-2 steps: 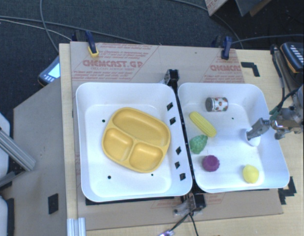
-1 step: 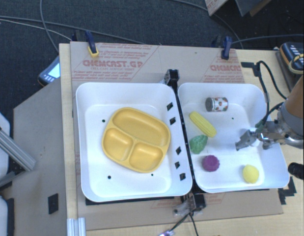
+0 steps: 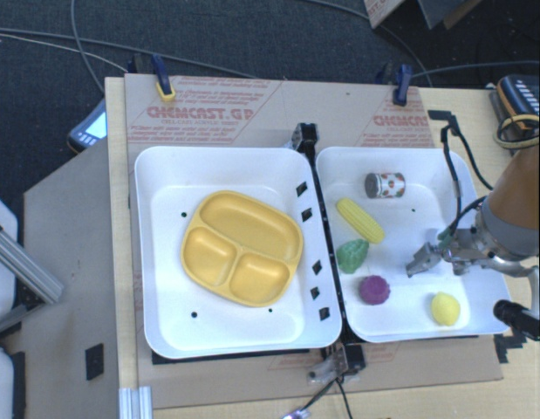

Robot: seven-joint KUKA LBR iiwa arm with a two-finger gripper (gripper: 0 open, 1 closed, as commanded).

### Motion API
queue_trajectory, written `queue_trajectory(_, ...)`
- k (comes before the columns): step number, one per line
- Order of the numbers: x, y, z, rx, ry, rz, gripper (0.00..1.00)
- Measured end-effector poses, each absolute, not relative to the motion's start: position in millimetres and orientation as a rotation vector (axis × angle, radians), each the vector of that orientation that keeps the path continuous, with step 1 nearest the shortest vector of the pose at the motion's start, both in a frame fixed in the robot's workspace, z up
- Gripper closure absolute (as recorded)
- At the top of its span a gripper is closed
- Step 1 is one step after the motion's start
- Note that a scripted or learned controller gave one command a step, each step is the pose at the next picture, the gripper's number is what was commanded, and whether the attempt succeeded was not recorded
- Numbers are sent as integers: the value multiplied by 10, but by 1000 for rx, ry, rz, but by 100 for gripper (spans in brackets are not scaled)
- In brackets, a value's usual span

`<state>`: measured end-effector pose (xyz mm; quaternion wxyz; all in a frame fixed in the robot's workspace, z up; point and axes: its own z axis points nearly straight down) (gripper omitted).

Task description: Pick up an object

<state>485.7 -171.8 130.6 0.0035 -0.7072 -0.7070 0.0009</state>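
The end effector (image 3: 424, 261) hangs low in the right bin (image 3: 409, 330), fingers apart and holding nothing. The purple ball (image 3: 374, 289) lies near, leftward; likely light, smooth, prone to roll, best pinched across its middle.

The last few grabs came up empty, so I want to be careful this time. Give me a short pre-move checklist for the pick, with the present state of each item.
1. Gripper is over the right bin, where the objects lie: ok.
2. Nothing is caught between its fingers: ok, none seen there.
3. Fingers open enough for a grasp: cannot tell at this size.
4. A target lies apart from its neighbours: ok, the yellow ball and purple ball both sit alone; the green piece lies very close to the corn cob.
5. Cables near the arm are free of the path: cannot tell; a black cable crosses the bin's right side.
6. Can lies well away at the far end: ok.
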Motion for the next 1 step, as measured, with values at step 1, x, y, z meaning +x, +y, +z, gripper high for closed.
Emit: queue_trajectory(1,4849,-1710,824,-2218,-2216,2,0)
